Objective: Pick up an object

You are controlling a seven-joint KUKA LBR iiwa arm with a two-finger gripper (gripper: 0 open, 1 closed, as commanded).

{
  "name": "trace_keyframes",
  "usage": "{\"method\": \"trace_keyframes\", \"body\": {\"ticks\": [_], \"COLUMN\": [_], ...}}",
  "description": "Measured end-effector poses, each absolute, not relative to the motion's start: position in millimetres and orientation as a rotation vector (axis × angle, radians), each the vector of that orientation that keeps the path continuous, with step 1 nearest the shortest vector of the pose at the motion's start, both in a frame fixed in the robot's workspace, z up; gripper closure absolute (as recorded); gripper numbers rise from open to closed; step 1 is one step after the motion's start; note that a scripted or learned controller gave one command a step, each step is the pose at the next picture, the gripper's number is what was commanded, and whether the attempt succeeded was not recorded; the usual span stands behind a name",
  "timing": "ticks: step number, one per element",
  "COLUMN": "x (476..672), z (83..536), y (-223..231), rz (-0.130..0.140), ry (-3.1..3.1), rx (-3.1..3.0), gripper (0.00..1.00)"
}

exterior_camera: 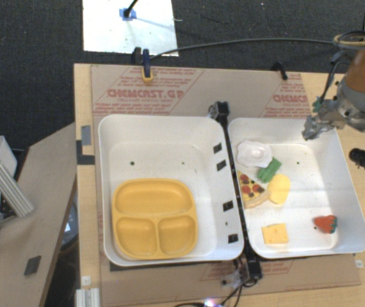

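Dark carpet floor point(29, 50) surrounds the wooden bench point(83, 190).

A yellow divided tray point(155, 227) lies in the left bin point(170, 133). A white sheet point(129, 18) sits at the upper left on dark carpet, above the brown board point(189, 85).

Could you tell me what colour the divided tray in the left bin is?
Yellow-orange all over; the tray shows plainly in the camera view.
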State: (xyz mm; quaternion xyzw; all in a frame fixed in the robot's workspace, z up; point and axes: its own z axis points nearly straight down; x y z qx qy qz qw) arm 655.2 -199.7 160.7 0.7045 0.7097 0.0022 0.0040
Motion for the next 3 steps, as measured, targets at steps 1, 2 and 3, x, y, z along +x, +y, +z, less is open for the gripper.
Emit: {"method": "trace_keyframes", "body": {"ticks": [1, 2, 3], "x": [657.3, 641.6, 631.5], "z": [216, 212, 225], "y": [-200, -143, -89], "rz": [0.006, 0.002, 0.004], "ry": [2.224, 2.232, 2.232], "rx": [2.207, 2.211, 2.211], "gripper": [1.00, 1.00, 1.00]}}
